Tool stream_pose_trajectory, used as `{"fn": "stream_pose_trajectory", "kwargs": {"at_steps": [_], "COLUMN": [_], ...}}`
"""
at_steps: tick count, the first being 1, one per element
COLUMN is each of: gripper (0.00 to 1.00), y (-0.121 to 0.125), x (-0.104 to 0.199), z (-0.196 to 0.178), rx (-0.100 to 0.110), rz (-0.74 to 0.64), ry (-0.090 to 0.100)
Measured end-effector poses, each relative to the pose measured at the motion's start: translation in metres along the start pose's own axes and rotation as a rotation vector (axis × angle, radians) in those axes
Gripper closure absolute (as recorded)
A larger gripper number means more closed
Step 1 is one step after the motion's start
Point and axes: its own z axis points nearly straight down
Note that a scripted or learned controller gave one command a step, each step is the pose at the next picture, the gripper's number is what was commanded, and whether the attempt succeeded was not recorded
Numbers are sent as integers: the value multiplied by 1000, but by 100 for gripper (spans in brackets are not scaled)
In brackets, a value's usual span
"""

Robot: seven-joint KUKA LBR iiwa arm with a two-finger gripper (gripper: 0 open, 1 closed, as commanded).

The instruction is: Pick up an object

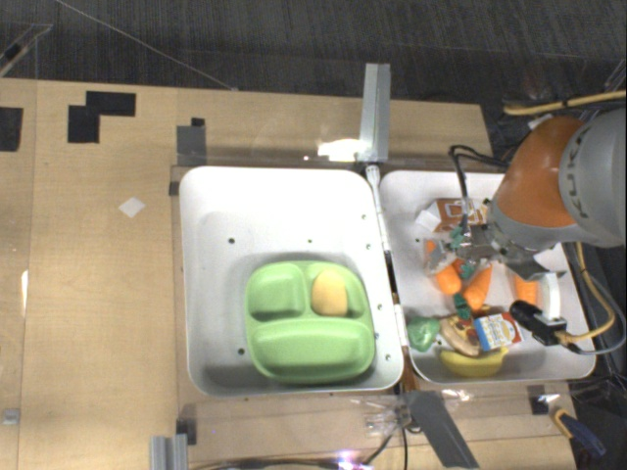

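Wooden bench (pixel 88 292) under two white bins (pixel 211 262)

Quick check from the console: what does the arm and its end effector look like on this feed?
The arm is grey with a rounded orange band above the wrist. Its end effector is small, dark metal. A thin black cable loops along the wrist.

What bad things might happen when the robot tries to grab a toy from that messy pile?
1. The tool hangs over a tight heap, with the orange pieces touching their neighbours, so it may pinch two things or nothing.
2. The banana lies against the right bin's near wall, under other toys; a push could jam it there.
3. The black cable near the arm might snag.
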Motion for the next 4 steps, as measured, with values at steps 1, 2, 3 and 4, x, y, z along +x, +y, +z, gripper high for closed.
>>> {"fn": "stream_pose_trajectory", "kwargs": {"at_steps": [1,2,3,4], "gripper": [100,100,100,0], "y": [5,57,50,50], "x": [0,95,78,79], "z": [-14,-91,-182,-182], "rx": [-11,17,16,17], "rz": [-2,31,-132,-132], "ry": [-1,2,2,2]}}
